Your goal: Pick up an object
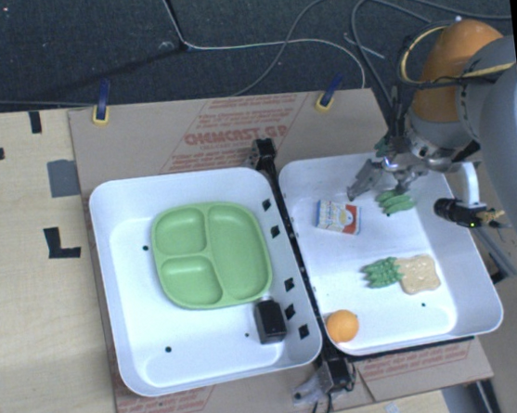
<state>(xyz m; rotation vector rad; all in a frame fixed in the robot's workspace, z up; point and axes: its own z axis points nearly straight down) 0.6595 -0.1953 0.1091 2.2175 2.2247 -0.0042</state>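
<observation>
step: looks like the approach part of the pick, nothing lifted yet. The gripper (379,179) hangs low over the far end of the right bin (467,306), fingers spread apart with nothing between them.
target: my guess is the small green toy (394,201), just beside the gripper tip on the near side.
next move: probably shift the gripper over that toy, drop, and close. It's small, so centering matters.
right bin: also a little carton (337,216), a green leafy toy (380,273) touching a toast slice (418,274), and an orange (342,326) in the near-left corner.
left bin: the left bin (135,347) has a green divided plate (212,255) and a small black block (270,320).
</observation>
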